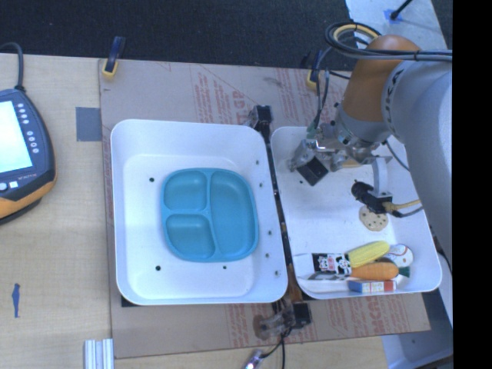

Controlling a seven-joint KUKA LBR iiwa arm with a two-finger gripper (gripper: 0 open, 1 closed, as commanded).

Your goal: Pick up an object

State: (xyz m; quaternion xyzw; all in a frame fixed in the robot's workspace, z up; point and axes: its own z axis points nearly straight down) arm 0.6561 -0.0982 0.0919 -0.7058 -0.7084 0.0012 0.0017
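Observation:
My gripper hangs over the far left part of the right bin, close to its floor. Several objects lie along that bin's near edge: a yellow corn cob, an orange carrot, a black-and-white cow-patterned carton and a small red, white and blue box. They lie well apart from the gripper, toward the front. A blue divided plate lies in the middle of the left bin.
A handheld pendant rests on the bench at the far left. The arm's grey body and orange band stand over the right bin's far right corner. Clamps sit between the bins at the back and front.

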